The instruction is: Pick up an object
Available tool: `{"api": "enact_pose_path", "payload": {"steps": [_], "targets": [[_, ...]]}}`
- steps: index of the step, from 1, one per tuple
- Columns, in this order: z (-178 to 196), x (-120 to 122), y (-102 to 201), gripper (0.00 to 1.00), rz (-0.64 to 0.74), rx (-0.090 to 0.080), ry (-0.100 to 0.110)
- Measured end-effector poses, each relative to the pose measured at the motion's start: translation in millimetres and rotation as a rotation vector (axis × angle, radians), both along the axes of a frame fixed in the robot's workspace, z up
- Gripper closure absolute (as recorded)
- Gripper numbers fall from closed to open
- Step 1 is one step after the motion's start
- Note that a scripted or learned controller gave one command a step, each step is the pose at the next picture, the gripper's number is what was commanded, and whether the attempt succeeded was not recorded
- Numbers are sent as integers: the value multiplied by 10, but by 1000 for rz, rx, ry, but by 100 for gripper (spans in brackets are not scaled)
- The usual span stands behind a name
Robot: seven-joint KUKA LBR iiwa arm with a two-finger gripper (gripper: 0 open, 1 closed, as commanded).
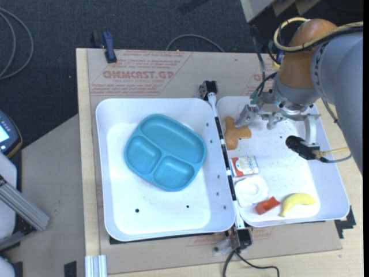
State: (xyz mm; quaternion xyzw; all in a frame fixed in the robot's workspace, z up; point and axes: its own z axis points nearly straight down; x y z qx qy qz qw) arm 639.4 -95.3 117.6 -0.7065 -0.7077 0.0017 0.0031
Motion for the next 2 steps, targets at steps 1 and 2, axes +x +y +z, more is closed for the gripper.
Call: {"api": "enact_pose_path", "payload": {"steps": [1, 2], "targets": [[-335, 30, 13, 0, -1, -2, -6], [-212, 43, 20, 100, 1, -3, -11]]}}
